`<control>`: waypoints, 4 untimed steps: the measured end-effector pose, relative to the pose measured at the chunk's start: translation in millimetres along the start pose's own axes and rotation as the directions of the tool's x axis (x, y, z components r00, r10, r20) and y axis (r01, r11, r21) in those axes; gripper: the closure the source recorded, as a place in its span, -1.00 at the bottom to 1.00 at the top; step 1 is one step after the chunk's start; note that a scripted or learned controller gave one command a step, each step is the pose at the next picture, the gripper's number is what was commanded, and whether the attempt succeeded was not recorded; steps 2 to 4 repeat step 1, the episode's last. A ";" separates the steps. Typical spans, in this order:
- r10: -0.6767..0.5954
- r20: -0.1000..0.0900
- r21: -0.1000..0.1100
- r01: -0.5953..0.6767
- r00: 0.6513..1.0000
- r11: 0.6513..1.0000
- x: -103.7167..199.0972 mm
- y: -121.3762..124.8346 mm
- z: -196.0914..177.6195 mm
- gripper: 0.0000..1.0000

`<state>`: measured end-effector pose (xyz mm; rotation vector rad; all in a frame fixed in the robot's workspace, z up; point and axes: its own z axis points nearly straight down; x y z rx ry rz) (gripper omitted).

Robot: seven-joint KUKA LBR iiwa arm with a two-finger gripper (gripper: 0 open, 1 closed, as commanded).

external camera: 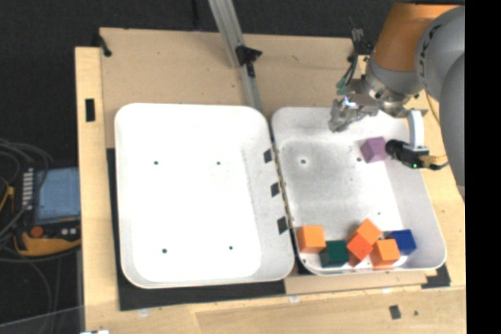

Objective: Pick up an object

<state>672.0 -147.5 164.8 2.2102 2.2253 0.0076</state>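
Observation:
My gripper (341,121) hangs over the far edge of the right bin (329,176), pointing down, with nothing seen between its fingers. A purple block (374,149) lies a little to its right, near the bin's far right side. Along the near edge of that bin sit an orange block (312,237), a dark green block (336,253), two more orange blocks (362,238) (385,253) and a blue block (403,241).
The left bin (192,192) lies beside the right one, with small black clips along the shared edge. A slanted metal rail (223,12) rises from behind the bins. Cables and a blue box (55,195) lie off the bench at left.

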 end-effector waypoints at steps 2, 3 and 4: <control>0.001 0.001 -0.002 -0.001 1.000 1.000 -3.6 8.3 -63.5 1.00; 0.001 0.001 -0.002 -0.001 1.000 1.000 -3.6 8.3 -63.5 1.00; 0.001 0.001 -0.002 -0.001 1.000 1.000 -3.6 8.3 -63.5 1.00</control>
